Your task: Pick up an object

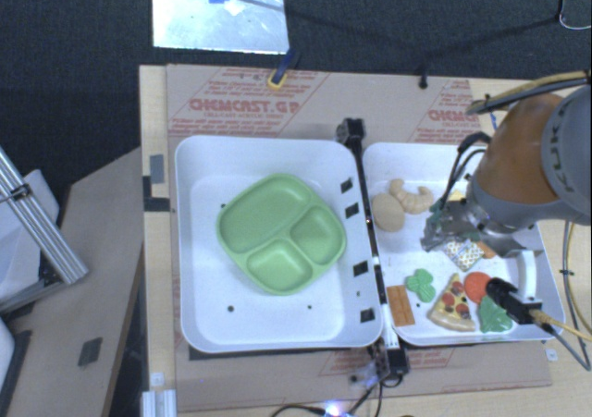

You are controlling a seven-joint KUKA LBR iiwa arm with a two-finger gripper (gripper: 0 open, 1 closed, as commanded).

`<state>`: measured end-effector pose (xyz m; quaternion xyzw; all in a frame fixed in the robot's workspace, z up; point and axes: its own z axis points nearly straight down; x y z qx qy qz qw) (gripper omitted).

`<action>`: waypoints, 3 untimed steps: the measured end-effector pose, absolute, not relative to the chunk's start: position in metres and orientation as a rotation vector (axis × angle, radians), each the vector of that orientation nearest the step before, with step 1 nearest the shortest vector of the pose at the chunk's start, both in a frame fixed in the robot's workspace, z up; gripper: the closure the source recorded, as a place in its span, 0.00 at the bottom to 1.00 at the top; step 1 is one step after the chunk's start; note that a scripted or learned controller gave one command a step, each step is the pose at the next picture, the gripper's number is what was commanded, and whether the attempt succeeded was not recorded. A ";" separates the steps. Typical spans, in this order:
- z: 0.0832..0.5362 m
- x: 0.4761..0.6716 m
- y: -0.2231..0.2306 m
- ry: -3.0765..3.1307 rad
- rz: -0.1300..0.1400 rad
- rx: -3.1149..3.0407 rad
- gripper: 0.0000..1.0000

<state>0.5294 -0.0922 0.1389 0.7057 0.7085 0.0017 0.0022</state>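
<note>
Nearest item: wafer (pixel 400 305), tan and oblong, lies at the near left corner of the right bin (pixel 407 165).
Jaws: whether mine are released or clenched, I cannot tell.
My gripper (pixel 444 232): low over the middle of the right bin, dark and partly hidden under my wrist.
Patterned block (pixel 464 251): just beside my gripper, on its near side; touching or not is unclear.
Beige bread pieces (pixel 400 202): toward the bin's left edge, left of my gripper.
Red tomato (pixel 477 286), pizza slice (pixel 453 302), green broccoli (pixel 421 283): along the bin's near edge.
Green leaf (pixel 495 315): near right corner.
Left bin (pixel 199 165): carries a green divided plate (pixel 281 233) at its centre.
</note>
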 end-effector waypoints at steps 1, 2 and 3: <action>0.200 0.525 -0.092 2.222 0.007 2.212 1.00; 0.226 0.526 -0.092 2.224 0.005 2.214 1.00; 0.230 0.560 -0.049 2.231 0.007 2.209 1.00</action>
